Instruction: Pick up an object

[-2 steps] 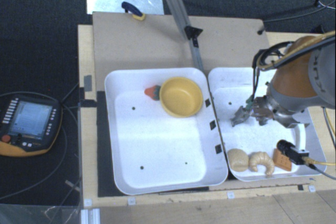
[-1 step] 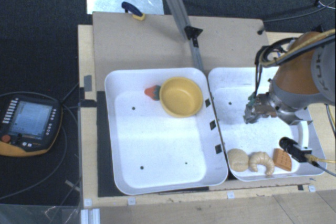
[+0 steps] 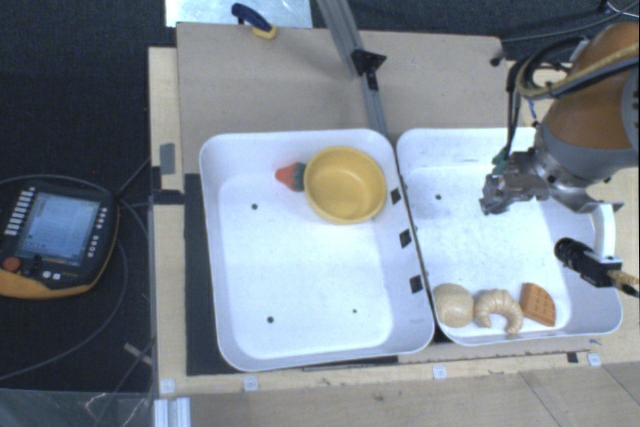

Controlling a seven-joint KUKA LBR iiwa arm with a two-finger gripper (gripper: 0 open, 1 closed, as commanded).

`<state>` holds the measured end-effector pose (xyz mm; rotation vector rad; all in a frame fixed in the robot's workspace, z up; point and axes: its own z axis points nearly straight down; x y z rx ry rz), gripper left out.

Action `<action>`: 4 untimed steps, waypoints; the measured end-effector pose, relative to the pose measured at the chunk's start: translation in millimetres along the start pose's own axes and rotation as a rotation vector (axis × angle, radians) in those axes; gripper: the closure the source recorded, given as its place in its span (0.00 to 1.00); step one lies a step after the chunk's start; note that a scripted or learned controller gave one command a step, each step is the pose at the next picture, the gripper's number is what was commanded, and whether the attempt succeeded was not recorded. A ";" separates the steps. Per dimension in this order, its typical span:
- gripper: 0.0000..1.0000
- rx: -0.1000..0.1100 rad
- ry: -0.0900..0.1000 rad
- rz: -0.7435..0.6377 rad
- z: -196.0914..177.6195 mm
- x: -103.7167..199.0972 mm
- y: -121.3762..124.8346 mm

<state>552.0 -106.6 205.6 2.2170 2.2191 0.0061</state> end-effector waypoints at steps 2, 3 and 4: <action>1.00 0.004 0.000 0.000 -66.9 -1.6 0.4; 1.00 0.005 0.002 -0.004 -67.4 49.9 21.7; 1.00 0.006 0.001 -0.002 -56.0 84.7 47.9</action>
